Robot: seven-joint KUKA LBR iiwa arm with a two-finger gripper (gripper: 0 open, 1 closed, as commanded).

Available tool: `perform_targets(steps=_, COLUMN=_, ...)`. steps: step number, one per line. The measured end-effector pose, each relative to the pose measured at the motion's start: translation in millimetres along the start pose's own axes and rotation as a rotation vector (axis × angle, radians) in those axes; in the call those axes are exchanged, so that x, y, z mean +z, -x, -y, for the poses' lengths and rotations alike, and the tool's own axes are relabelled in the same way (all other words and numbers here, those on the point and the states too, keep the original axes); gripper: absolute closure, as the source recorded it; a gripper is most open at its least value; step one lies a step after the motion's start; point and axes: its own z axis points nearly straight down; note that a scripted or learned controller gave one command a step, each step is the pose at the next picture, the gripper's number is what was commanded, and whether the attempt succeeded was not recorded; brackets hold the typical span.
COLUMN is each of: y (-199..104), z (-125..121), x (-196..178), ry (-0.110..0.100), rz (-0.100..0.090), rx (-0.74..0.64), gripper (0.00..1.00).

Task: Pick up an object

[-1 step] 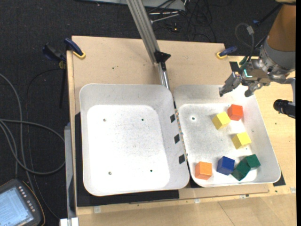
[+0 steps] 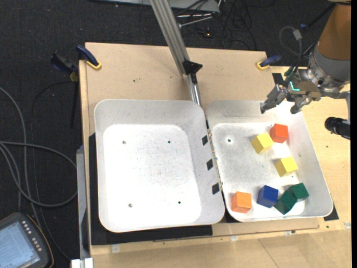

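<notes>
Overhead, gripper [image 2: 281,101] hangs with fingers spread, holding nothing, above far edge of right bin [image 2: 237,128]; orange cube [image 2: 279,132] just near of it.

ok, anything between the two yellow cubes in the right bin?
No. In the camera view, the upper yellow cube and lower yellow cube have bare bin floor between them; the orange-red cube sits off that line.

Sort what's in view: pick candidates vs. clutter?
Job:
- gripper, above the right bin's far edge
- red block
- two yellow blocks
- orange block
- blue block
- two green blocks

Lying about:
- left bin
- clamps
- pendant
- floor cables
</notes>
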Motion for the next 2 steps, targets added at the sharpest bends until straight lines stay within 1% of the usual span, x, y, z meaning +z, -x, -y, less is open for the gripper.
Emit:
perform_targets(steps=1, y=2.9, z=-7.2, x=47.6, ry=-0.004, rz=0.000, rx=0.003, gripper=0.00)
perform_targets(steps=2, y=-4.5, z=-10.5, x=108.9, ry=-0.006, rz=-0.001, rx=0.001, gripper=0.00)
